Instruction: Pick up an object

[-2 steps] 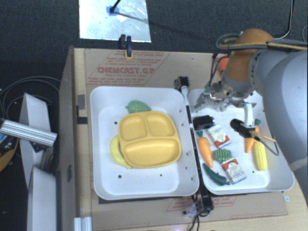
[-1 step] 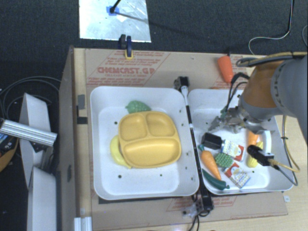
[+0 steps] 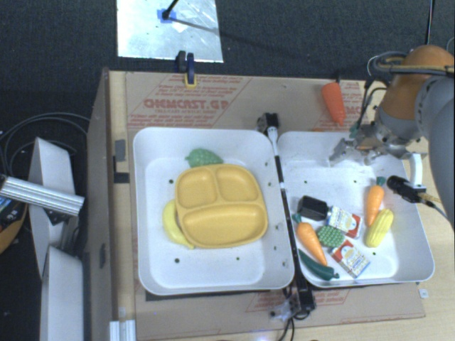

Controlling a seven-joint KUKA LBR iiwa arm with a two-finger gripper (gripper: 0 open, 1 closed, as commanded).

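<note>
The right bin (image 3: 412, 261) holds a heap of toy food. It has an orange carrot (image 3: 374, 202) beside a yellow corn cob (image 3: 379, 227), a second carrot (image 3: 310, 239), a black block (image 3: 311, 207), two red-and-white packets (image 3: 344, 221), a green knobbly piece (image 3: 330, 235) and a dark green pod (image 3: 316, 266). My gripper (image 3: 353, 148) hangs low over the bin's far end, up and left of the upright carrot, with bare white floor beneath it. Nothing shows in its grasp.
The left bin (image 3: 153, 190) carries a yellow divided plate (image 3: 220, 206), a banana (image 3: 171, 224) under its left edge and a green leafy piece (image 3: 202, 156) behind it. Another carrot (image 3: 333, 101) lies outside on the cardboard, behind the right bin. A black clip (image 3: 270, 123) sits where the bins meet.
</note>
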